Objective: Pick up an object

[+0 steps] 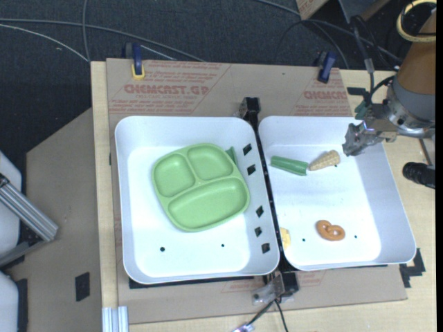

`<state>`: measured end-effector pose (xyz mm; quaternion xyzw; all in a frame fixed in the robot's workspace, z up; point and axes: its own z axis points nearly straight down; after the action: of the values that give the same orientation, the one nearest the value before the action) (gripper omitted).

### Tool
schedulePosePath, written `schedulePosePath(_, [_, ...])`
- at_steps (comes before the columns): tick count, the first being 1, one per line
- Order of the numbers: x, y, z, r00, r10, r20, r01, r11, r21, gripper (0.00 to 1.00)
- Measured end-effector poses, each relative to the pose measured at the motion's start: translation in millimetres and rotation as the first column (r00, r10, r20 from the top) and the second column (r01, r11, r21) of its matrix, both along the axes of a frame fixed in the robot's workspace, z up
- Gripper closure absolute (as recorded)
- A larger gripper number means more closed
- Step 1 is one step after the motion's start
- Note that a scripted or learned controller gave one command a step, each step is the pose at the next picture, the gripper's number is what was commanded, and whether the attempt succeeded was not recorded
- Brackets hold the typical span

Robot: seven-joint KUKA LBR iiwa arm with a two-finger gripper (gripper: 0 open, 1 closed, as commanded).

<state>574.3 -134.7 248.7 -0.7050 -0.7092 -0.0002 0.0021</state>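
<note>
The tool hangs over the right bin near its far right corner; whether it is open or closed, I cannot tell. A cone lies just beside it, touching a green piece. A pretzel sits nearer. A green tray lies in the left bin.

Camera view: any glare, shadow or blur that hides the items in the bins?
Camera view: lighting is even, with soft shadows; the divided plate, green piece, cone and pretzel read clearly against the white bins; the gripper is somewhat blurred.
</note>
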Motion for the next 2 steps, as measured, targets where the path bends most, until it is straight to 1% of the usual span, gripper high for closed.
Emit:
schedulePosePath(1, [-4,53,-13,1.0,-0.001,0.0,0.001,1.0,0.0,1.0])
schedulePosePath(2, [-4,108,-9,1.0,0.001,0.001,-0.001,1.0,0.0,1.0])
